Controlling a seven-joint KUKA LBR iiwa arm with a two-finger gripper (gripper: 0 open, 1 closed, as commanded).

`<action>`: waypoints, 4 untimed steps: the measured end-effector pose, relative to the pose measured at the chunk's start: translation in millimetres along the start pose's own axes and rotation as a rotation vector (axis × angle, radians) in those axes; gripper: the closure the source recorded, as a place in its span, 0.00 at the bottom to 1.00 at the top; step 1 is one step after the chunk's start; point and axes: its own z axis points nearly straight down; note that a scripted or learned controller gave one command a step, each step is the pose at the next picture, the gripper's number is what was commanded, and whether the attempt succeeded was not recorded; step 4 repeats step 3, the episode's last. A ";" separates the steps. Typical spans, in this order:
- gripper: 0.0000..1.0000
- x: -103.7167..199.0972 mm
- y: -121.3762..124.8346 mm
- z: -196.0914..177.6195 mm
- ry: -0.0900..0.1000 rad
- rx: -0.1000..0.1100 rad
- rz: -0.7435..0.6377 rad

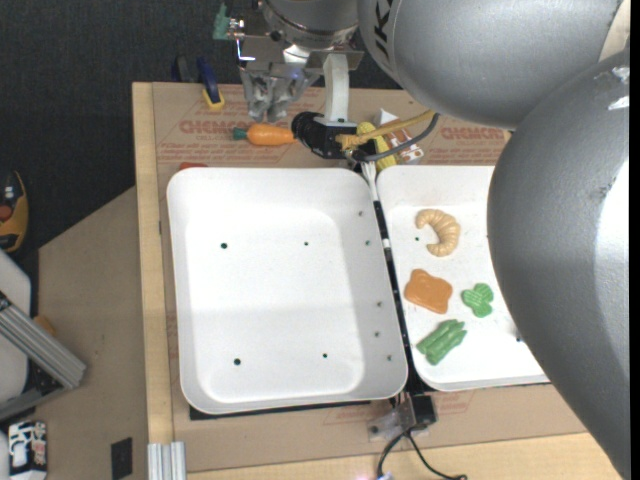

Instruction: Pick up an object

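Carrot [268,135] lies crosswise (green tip pointing left) under the claw [272,96].

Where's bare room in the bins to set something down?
The left bin has a bare floor from wall to wall. In the right bin the croissant, orange piece, broccoli and green pod crowd the middle; a bare strip lies along the divider side.

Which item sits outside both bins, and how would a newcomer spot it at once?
Start at the left white bin and look just past its far rim, onto the cardboard bench. There lies a small toy carrot, directly below the pincer. It is orange with a green tip, and unlike the croissant, it rests on bare cardboard.
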 end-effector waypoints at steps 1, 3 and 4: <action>1.00 0.5 0.3 -10.3 0.000 -0.002 -0.001; 1.00 -42.7 -19.1 91.6 -0.003 0.020 0.000; 1.00 -42.7 -19.1 91.6 -0.003 0.020 0.000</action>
